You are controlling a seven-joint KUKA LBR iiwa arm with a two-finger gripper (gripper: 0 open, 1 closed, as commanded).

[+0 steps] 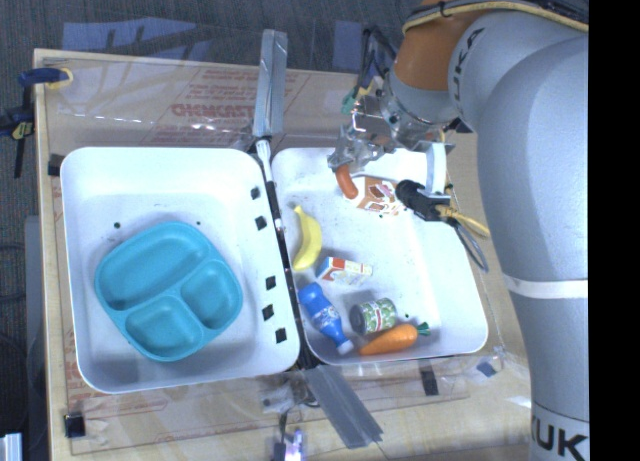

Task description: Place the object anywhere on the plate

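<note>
While reaching in from the right, stretching the grey arm (520, 149) across the desk (150, 99) and over the far end of the right bin (440, 279). Lying flat in the left bin (85, 189), well apart from everything else: a blue three-compartment plate (168, 289). Hanging the end effector (352, 157) right over an orange-red sausage (346, 185) at the right bin's far end; impossible to tell whether spread, pressed together or pinching it. Crowding the right bin's floor: a banana (308, 239) along the left wall, a carrot (390, 339) at the near edge, a blue bottle (323, 314) and a green can (375, 315) just beside the carrot, a small carton (345, 269) next to the banana, a red-and-white packet (378, 196) just beside the sausage.
</note>
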